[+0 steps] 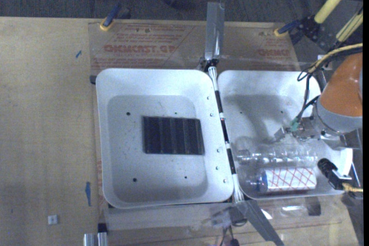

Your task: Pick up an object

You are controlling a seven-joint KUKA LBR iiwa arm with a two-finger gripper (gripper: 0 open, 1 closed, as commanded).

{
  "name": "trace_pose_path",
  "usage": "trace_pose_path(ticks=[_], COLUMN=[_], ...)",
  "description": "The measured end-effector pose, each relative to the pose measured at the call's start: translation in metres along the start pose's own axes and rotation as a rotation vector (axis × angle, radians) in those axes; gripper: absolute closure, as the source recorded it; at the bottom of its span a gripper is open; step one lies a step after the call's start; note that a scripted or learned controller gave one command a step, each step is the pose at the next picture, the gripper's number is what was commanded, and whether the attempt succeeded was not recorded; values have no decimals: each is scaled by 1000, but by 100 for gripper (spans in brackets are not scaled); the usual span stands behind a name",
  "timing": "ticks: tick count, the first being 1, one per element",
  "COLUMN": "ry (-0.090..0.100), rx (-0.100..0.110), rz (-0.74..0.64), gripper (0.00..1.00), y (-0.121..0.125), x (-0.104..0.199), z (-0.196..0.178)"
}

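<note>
Looking down at a slant: two shallow white bins sit side by side on a wooden bench.
Left bin [115, 95]: the larger-looking of the two, with a dark ribbed rectangular mat [173, 135] lying flat near the middle of its floor, nothing else on it that can be made out.
Right bin [248, 86]: holds the loose things, all gathered toward its near edge.
Clear bottle [277, 154]: a see-through plastic bottle lying on its side across the right bin, running left to right, just below the gripper.
Checked roll [290, 178]: a white cylinder with a red criss-cross pattern and a blue end, lying on its side nearer the front rim, just beside the clear bottle and parallel to it.
Arm [344, 95]: grey with an orange band, reaching in from the right over the right bin's far-right side, cables looping above it.
Gripper [291, 131]: low over the right bin, above the clear bottle's right half; too small and cluttered to tell how it is set, and nothing can be seen held in it.
Divider [222, 124]: the two bins' rims meet along a dark strip with white fasteners.
Bench [40, 124]: bare wood to the left of the bins, with small blue marks.
</note>
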State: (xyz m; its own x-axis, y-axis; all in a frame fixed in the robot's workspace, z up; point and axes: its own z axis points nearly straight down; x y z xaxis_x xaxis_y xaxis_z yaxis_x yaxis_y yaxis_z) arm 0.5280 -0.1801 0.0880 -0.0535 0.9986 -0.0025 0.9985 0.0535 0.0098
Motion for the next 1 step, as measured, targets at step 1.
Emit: trace_pose_path(ticks=[1], ry=[1], rx=[8], rz=[-18], gripper=[0], y=[35], x=[35], z=[-33])
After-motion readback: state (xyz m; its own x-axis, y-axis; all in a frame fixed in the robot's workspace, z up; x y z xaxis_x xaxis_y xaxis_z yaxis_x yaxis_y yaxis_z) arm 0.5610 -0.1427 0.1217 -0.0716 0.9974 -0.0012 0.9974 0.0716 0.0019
